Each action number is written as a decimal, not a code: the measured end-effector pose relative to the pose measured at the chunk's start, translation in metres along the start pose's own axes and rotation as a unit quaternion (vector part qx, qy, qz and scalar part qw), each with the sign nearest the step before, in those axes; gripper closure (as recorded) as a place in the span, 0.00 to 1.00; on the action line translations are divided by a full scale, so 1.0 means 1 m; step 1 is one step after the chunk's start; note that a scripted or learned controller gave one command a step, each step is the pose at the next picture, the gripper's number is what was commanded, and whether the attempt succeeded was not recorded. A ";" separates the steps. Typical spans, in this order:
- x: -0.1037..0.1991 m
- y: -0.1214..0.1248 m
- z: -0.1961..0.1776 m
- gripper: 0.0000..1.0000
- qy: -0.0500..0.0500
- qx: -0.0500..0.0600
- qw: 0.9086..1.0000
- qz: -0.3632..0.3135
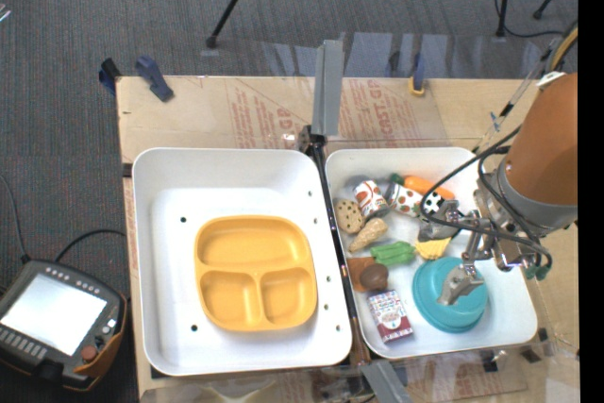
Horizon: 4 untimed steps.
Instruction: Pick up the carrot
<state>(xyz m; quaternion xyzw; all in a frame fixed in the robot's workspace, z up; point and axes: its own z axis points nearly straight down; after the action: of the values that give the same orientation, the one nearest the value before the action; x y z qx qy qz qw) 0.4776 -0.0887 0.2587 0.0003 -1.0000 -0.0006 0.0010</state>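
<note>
The carrot (422,185), orange with a green top, lies near the back of the right bin (525,316), between a spotted cup and a white die with black dots. My gripper (461,285) hangs over the teal bowl (445,311) at the front right of that bin. It is well in front of the carrot and to its right. Nothing shows held in it. The grey arm with its orange band (552,146) reaches in from the right.
The right bin also holds a cookie (349,215), a striped can (370,196), a tan bread piece (370,233), a green vegetable (394,252), a yellow wedge (434,248), a brown item (373,276) and a red box (390,316). A yellow divided plate (255,272) sits in the left bin (160,203).
</note>
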 end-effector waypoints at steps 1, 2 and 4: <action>-0.040 -0.041 0.166 0.00 -0.003 -0.001 0.986 0.169; -0.078 -0.061 0.171 0.00 -0.002 0.000 0.958 0.286; -0.125 -0.060 0.157 0.00 -0.002 0.001 0.875 0.484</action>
<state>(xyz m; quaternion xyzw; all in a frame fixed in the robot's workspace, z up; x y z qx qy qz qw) 0.6027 -0.1484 0.1013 -0.4835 -0.8753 0.0007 -0.0005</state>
